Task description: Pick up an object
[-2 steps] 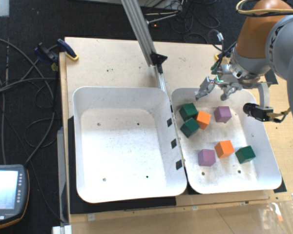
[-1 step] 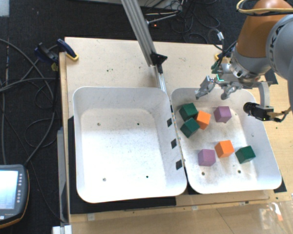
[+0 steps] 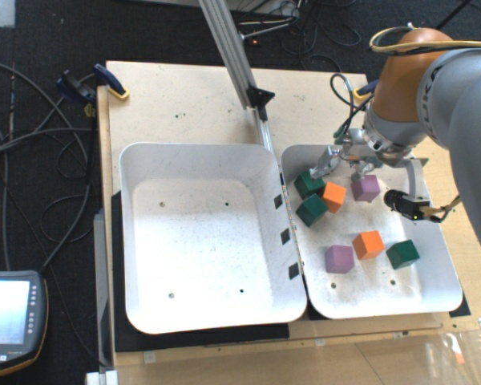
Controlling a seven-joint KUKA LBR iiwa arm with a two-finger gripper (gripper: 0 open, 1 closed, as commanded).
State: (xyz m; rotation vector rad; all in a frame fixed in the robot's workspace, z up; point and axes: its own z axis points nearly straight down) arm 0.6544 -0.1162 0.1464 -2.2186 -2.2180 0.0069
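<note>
Nearest the camera, a purple cube (image 3: 339, 258), an orange cube (image 3: 369, 244) and a green cube (image 3: 402, 253) are lying toward the right bin's (image 3: 445, 299) front edge. Gripper (image 3: 346, 157) is hovering over the far-edge cluster; whether its fingers are parted I cannot tell. Better centring over one cube, probably the far orange cube (image 3: 333, 196), before descending.

2 bins sit side by side on the tabletop (image 3: 184, 103), the left bin (image 3: 144, 167) touching the right bin (image 3: 433, 295). 7 blocks lie in the right bin: 4 clustered near its far left corner under the tool (image 3: 349, 157), and 3 nearer the front, in a row well apart from that cluster.
</note>
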